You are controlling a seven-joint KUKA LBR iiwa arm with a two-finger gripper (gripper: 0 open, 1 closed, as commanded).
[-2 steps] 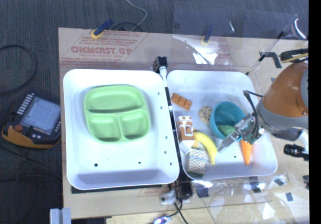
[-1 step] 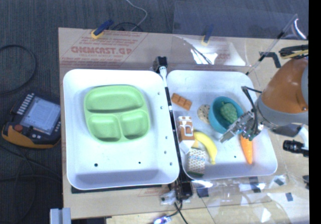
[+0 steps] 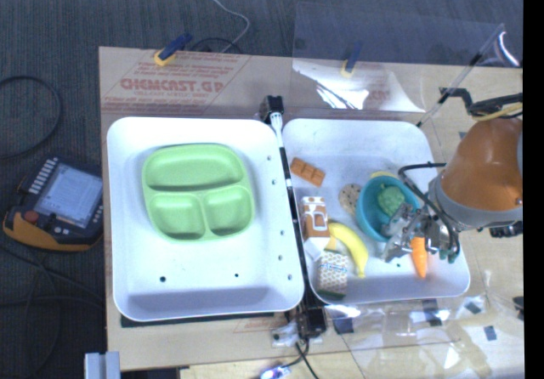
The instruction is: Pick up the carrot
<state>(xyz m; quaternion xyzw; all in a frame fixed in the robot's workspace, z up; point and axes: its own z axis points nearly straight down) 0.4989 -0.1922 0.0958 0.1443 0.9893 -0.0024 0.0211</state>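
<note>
We see the gripper [image 3: 411, 241] low in the right bin [image 3: 374, 135], but cannot tell its state. The carrot [image 3: 420, 258] stands just beside it, right of the blue bowl [image 3: 374, 209]; the banana [image 3: 351, 244] lies left of that bowl.

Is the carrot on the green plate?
No, the carrot lies in the right bin by the gripper, while the green plate sits in the left bin.
</note>
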